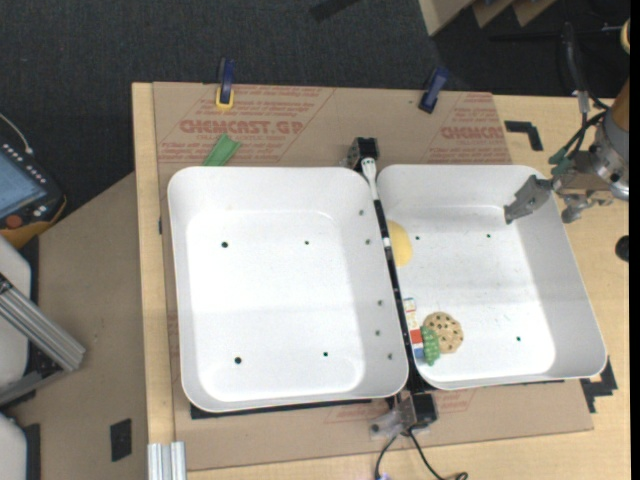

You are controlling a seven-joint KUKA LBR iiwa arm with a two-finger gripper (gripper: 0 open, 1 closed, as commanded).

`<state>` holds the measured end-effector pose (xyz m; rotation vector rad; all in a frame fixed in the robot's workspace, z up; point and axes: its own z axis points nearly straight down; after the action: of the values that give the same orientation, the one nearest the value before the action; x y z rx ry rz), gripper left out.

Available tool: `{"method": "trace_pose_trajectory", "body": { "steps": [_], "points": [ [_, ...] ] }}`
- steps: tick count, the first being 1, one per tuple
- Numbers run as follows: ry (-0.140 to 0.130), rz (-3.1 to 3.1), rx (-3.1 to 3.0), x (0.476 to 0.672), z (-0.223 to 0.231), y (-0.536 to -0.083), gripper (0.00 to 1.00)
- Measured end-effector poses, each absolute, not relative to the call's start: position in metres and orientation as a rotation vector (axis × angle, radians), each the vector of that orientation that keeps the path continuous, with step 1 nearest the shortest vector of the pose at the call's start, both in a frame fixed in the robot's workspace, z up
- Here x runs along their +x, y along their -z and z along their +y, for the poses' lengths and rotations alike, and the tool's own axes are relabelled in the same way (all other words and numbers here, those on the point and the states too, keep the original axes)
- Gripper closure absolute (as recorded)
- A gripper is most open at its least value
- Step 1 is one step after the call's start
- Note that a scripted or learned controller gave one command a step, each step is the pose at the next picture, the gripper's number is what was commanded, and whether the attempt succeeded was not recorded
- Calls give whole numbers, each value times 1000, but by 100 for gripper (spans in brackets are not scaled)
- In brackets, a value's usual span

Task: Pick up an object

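Cookie lies at six o'clock in the right bin, tight against the left wall beside a yellow piece, so we judge fingers may foul that wall; gripper, at two o'clock, angled inward, spread unclear to us.

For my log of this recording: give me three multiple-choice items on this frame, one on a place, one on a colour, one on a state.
1. Where does the cookie lie?
A. left bin
B. right bin, near its front left corner
C. on the cardboard

2. What colour is the round thing at the right bin's left wall?
A. yellow
B. blue
C. black

3. Where is the gripper?
A. over the left bin
B. touching the cookie
C. at the right bin's far right part, apart from both things

Key: 1 B, it sits by that corner; 2 A, it is pale yellow; 3 C, a gap separates it from both.
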<state>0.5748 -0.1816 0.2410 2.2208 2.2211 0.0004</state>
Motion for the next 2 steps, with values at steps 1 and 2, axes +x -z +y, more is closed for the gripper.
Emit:
{"method": "trace_pose_trajectory", "body": {
  "steps": [1,2],
  "points": [
    [-14,2207,2204,616,-209,-420,0],
    [-2,2218,2212,615,-207,-420,100]
  ]
}}
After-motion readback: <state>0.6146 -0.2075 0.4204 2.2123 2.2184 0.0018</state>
